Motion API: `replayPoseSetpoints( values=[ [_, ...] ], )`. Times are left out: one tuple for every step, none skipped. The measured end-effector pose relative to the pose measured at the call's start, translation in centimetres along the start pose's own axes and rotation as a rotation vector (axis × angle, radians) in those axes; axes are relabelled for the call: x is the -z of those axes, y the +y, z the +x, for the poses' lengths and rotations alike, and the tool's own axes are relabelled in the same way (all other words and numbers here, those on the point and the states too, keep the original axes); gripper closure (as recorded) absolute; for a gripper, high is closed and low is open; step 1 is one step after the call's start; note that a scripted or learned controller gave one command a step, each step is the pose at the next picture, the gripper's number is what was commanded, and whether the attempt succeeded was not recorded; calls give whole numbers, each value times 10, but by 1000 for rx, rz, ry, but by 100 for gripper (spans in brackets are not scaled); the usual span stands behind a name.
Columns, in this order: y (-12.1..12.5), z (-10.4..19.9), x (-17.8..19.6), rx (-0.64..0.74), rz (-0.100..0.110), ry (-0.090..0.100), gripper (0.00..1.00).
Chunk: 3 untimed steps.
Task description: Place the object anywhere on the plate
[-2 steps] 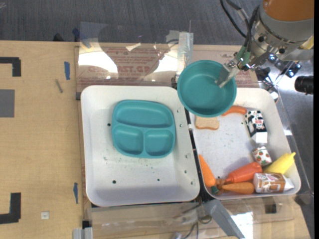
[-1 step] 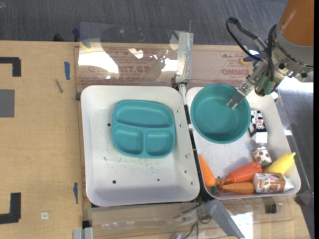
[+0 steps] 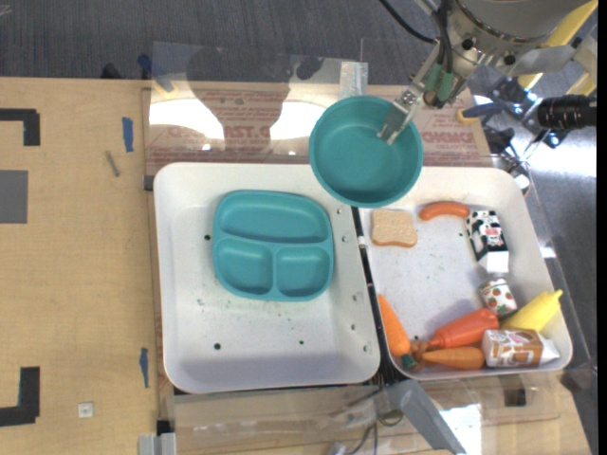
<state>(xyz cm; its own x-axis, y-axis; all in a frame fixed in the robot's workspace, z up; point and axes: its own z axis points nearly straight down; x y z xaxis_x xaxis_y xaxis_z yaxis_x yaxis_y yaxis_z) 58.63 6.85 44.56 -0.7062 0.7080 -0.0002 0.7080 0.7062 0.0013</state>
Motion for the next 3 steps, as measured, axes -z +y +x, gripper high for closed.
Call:
replayPoseSetpoints(
  values=[
    [-42,28,41,551,-5,-8,100],
    [24,-7,38,635,-1,-2,100],
    [-39,13,41,147,0,-1,100]
  ],
)
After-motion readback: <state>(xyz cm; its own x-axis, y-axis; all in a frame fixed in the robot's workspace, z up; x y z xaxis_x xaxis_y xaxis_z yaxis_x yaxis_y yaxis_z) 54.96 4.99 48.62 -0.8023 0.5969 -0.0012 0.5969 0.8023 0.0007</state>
